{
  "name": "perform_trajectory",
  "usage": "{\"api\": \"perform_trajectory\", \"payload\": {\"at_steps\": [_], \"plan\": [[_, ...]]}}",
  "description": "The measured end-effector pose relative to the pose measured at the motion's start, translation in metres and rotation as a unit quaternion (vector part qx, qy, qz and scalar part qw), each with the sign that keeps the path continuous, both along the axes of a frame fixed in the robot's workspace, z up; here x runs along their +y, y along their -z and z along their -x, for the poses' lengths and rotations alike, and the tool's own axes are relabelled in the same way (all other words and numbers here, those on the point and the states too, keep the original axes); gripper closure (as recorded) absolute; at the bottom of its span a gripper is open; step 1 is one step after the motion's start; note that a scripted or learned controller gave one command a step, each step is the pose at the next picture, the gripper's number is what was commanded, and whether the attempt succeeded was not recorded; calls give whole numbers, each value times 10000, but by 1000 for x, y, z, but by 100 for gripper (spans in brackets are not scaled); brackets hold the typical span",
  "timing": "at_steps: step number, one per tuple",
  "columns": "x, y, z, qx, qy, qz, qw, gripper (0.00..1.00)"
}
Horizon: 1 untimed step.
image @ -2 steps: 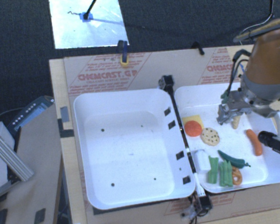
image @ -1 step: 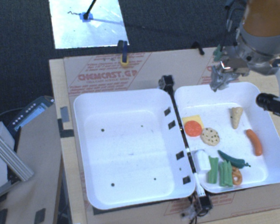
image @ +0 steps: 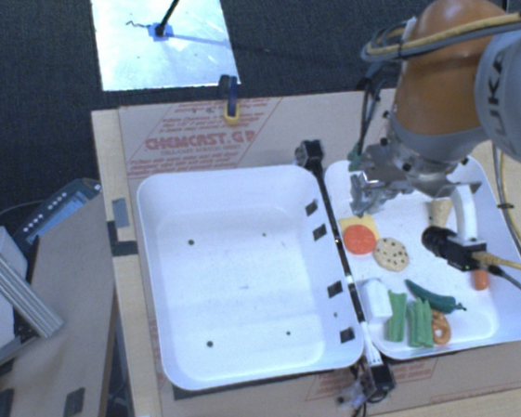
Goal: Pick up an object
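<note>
My gripper [image: 364, 202] hangs over the back left part of the right bin [image: 516, 314], just above an orange-red round piece [image: 359, 237]. Nothing shows between its jaws. To the right of that piece lies a spotted cookie [image: 391, 253]. Toward the front sit a white block [image: 377, 298], green sticks [image: 399, 316], a dark green pepper [image: 433, 295] and a small pretzel [image: 440, 329]. A pale curved piece [image: 467, 212] and a beige piece [image: 440, 210] lie beneath the arm on the right. A small orange bit [image: 480, 278] rests by the right wall.
The left bin [image: 154, 262] stands beside the right one, with a black clipped divider [image: 332, 241] between them. Both rest on a cardboard sheet [image: 197, 140]. The arm's orange band [image: 451, 32] looms over the back of the right bin.
</note>
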<state>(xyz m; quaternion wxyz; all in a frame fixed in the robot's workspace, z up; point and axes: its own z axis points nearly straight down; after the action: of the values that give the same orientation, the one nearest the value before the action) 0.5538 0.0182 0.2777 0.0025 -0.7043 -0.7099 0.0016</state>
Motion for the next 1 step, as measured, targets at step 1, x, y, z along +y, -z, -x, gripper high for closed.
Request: {"api": "perform_trajectory", "payload": {"at_steps": [1], "plan": [[22,-218,-3,-137,3,-6,9999,100]]}}
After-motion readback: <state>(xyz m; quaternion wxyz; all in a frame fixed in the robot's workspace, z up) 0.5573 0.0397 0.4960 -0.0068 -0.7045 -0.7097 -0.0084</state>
